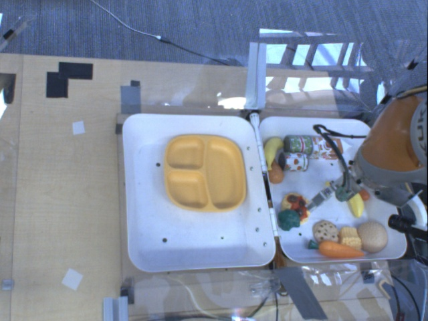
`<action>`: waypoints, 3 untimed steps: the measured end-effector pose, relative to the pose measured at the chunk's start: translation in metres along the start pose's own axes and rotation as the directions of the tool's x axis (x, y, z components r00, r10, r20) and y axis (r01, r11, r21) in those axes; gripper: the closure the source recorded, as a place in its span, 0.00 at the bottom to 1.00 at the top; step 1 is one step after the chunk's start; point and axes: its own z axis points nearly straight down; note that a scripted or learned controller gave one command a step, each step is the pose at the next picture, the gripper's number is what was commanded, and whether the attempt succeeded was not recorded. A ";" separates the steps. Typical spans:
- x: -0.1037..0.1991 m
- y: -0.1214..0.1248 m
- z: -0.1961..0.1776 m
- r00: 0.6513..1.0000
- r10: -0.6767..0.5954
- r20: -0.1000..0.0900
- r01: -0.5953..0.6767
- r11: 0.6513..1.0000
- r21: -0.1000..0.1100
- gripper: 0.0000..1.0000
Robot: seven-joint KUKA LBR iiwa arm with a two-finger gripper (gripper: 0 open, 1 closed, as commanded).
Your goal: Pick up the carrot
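Observation:
The carrot point(341, 249), orange with a green stub at its left end, lies along the front edge of the right bin point(394, 246). The arm comes in from the right, its orange band over the bin's right side. My gripper point(319, 196) hangs over the middle of that bin, just right of a red and yellow toy food piece point(294, 202). It is behind and a little left of the carrot and apart from it. Nothing is visibly held.
Around the carrot sit a brown cookie point(326, 230), a yellow block point(349, 235) and a tan roll point(372, 236). Broccoli point(289, 219), two cans point(301, 144), a banana point(271, 150) and a yellow piece point(356, 206) share the bin. The left bin point(144, 246) holds a yellow divided plate point(204, 171).

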 end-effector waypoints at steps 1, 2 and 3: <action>0.001 -0.042 0.000 0.979 0.206 0.000 -0.206 0.979 0.001 0.00; 0.035 -0.021 0.006 0.735 0.678 0.002 -0.678 0.735 -0.009 0.00; 0.059 0.006 0.007 0.449 0.893 -0.001 -0.893 0.449 -0.008 0.00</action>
